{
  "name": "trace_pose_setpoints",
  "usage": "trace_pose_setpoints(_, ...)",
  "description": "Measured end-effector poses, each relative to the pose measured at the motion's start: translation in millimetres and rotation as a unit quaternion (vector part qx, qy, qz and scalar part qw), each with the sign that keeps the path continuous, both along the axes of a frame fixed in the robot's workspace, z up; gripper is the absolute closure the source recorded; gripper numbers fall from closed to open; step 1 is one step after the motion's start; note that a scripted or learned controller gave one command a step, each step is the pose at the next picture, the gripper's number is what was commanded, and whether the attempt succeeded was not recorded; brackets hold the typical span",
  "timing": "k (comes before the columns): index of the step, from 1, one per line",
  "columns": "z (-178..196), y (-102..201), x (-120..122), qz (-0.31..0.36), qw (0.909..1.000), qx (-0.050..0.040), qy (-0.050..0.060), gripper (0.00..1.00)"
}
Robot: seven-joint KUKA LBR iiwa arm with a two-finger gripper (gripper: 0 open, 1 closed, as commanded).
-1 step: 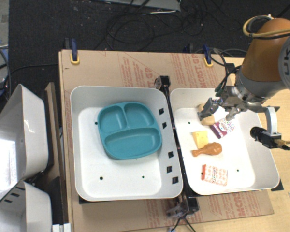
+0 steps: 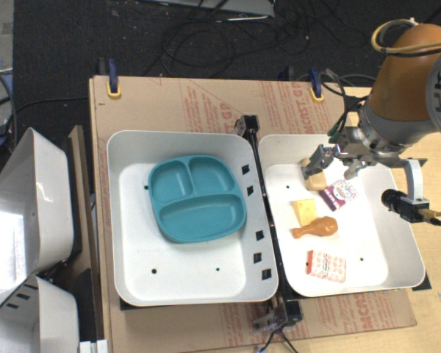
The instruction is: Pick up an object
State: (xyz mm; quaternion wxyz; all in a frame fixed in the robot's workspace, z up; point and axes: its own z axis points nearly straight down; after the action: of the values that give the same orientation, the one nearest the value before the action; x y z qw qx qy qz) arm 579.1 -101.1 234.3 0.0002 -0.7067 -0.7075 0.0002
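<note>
The right bin (image 2: 397, 259) holds several small items: a tan bread-like piece (image 2: 317, 182), a pink and white packet (image 2: 341, 193), a yellow cheese wedge (image 2: 305, 212), an orange drumstick (image 2: 316, 229) and a red and white packet (image 2: 327, 265). My gripper (image 2: 332, 158) hangs over the bin's far left part, just above the bread piece and the pink packet. Nothing shows between its fingers.
The left bin (image 2: 132, 271) holds a teal divided plate (image 2: 196, 198). A black divider with clips (image 2: 261, 219) runs between the bins. The arm's orange band (image 2: 410, 68) rises at the right, and a black fitting (image 2: 400, 203) sticks out over the right bin's far right.
</note>
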Motion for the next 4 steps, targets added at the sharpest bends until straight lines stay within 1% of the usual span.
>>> trace_pose_setpoints(1, -44, -2, -4, -0.001, 1.0000, 0.0000, 0.002, 0.00)
trace_pose_setpoints(2, -89, 4, -6, -0.001, 1.0000, 0.0003, 0.002, 0.00)
trace_pose_setpoints(3, -143, 4, -7, -0.002, 1.0000, 0.0003, 0.003, 0.00)
trace_pose_setpoints(4, -129, 4, -6, -0.002, 1.0000, 0.0000, 0.000, 1.00)
